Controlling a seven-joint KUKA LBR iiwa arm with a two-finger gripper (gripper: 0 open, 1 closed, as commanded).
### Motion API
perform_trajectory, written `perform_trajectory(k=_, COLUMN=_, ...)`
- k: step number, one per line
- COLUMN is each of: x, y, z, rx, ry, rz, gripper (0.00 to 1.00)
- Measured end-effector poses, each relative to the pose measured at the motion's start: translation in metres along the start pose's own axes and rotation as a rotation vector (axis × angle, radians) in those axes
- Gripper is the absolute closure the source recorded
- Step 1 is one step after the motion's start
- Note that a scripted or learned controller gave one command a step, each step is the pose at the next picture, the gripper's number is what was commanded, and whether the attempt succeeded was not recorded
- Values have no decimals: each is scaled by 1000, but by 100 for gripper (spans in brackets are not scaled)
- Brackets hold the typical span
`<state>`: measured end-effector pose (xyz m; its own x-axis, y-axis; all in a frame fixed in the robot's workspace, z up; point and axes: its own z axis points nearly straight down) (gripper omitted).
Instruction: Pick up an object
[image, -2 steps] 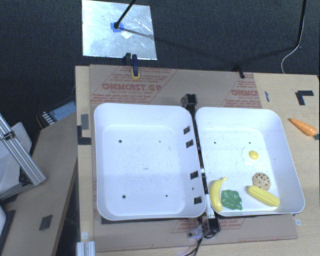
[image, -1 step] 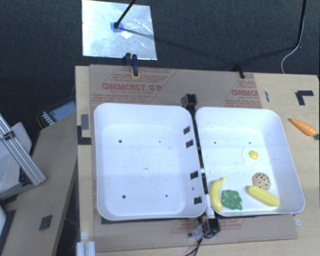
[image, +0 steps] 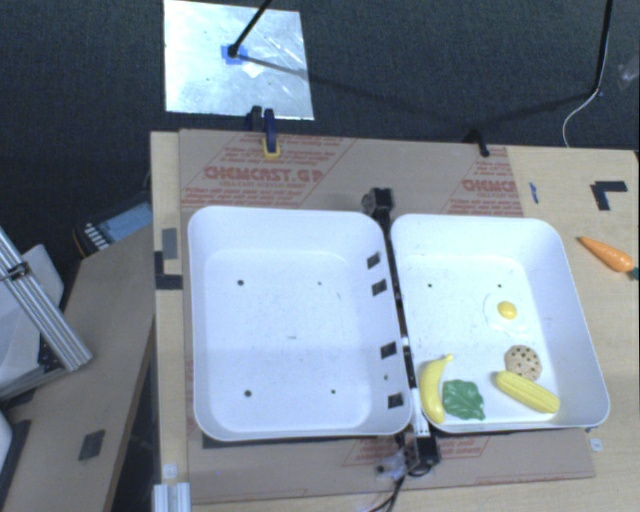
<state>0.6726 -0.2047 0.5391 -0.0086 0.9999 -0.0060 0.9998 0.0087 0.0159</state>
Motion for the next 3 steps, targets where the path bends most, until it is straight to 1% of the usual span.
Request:
perform_trajectory(k=1, x=-1, y=-4, z=-8, rx=9, ry=2, rz=-1, gripper=100)
perform_trajectory(k=2, x=100, y=-3, z=3, rx=14, ry=7, rz=-1, gripper=100)
perform_trajectory(k=3, x=172, y=-2, z=3, rx=13, ry=7, rz=-3, gripper=100)
